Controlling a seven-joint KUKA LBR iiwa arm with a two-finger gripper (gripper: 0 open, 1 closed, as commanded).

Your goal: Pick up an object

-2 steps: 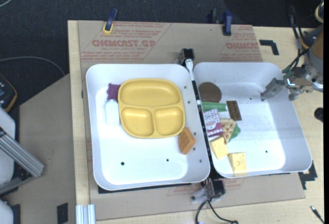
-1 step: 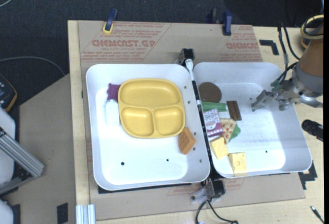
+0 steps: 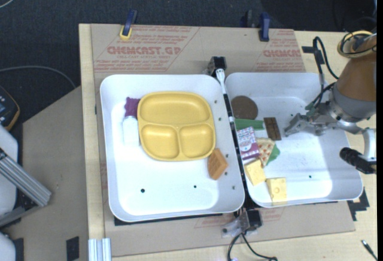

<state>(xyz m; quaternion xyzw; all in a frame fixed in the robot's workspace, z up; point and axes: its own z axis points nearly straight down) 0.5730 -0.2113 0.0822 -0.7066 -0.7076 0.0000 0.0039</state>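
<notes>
**Over the right bin, fingers spread above bare floor**

Far to the left of the fingers, the left bin [image 3: 114, 152] holds a yellow divided plate [image 3: 176, 125] lying flat. A purple-capped white bottle [image 3: 130, 119] lies against the plate's left edge, the farthest thing from the gripper. Just off the plate's lower right corner, a tan cracker-like piece [image 3: 217, 164] rests tilted on the bin floor.

Across the divider, in the right bin [image 3: 323, 191], the objects sit in a cluster along its left side, all to the left of the fingers. A brown round disc [image 3: 244, 108] lies at the top of the cluster. Below it come a green-edged packet [image 3: 247, 134] and a small dark brown bar [image 3: 272, 128], the bar being the item nearest the fingertips yet apart from them. Lower down lies a mixed piece in red, yellow and green [image 3: 265, 150], then a yellow wedge [image 3: 254, 172] and a yellow block [image 3: 276, 188] near the bin's front wall.

Next comes the gripper [image 3: 297, 124] itself, reaching in from the right and pointing left. Its two grey fingers [image 3: 292, 129] are parted into a clear fork, and nothing lies between them; white bin floor shows around the tips. Behind them, the arm's orange band [image 3: 359, 80] rises at the right.
</notes>
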